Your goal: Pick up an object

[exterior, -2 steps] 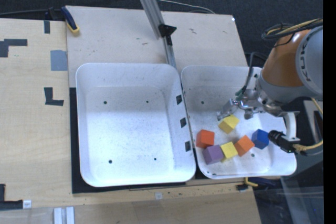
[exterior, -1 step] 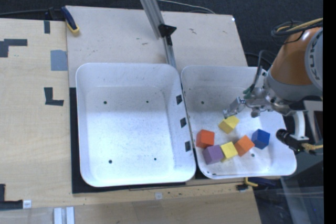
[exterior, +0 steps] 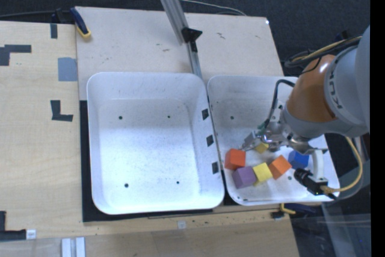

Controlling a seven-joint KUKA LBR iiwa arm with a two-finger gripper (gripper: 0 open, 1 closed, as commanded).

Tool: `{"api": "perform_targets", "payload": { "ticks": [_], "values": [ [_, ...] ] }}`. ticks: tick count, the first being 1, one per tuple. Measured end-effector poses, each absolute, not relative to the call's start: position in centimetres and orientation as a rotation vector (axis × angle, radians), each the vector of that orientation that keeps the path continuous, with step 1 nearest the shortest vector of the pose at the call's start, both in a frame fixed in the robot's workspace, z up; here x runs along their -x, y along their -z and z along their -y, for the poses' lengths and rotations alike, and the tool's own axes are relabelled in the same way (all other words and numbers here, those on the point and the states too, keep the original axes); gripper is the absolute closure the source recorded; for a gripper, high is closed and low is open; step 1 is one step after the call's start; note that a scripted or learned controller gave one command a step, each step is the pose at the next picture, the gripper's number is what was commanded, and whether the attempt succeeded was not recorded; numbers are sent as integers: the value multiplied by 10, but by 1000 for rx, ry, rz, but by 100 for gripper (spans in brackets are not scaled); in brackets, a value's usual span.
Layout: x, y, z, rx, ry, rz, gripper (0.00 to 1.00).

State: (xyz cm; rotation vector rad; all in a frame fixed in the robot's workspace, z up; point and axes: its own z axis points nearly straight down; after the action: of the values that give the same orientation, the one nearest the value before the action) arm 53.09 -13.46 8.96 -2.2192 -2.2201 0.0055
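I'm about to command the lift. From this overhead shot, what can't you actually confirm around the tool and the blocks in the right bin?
- Tool: the grey arm's wrist covers it from above, so finger state and any grasp are unreadable.
- Small yellow piece at the tool tip: too small and partly covered to tell whether it is a block or is gripped.
- Blue foam cube: partly under the wrist.
- Right shallow white bin: its right side lies beneath the arm.

Two white bins, the left bin (exterior: 144, 141) and the right bin (exterior: 240, 105), both peppered with dark specks, on a pale tan bench (exterior: 120, 39) marked with grey and black tape. In the right one: a red-orange block (exterior: 235, 159), a purple block (exterior: 244, 176), a yellow block (exterior: 262, 172), an orange block (exterior: 280, 166) and a blue block (exterior: 298, 159). Over them, the grey arm (exterior: 349, 90) shows its orange band (exterior: 307, 96).
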Motion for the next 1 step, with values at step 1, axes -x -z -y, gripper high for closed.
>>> {"api": "perform_targets", "payload": {
  "ticks": [1],
  "values": [
    [-565, -92, 127, 2218, 1, 2225, 0]
  ]
}}
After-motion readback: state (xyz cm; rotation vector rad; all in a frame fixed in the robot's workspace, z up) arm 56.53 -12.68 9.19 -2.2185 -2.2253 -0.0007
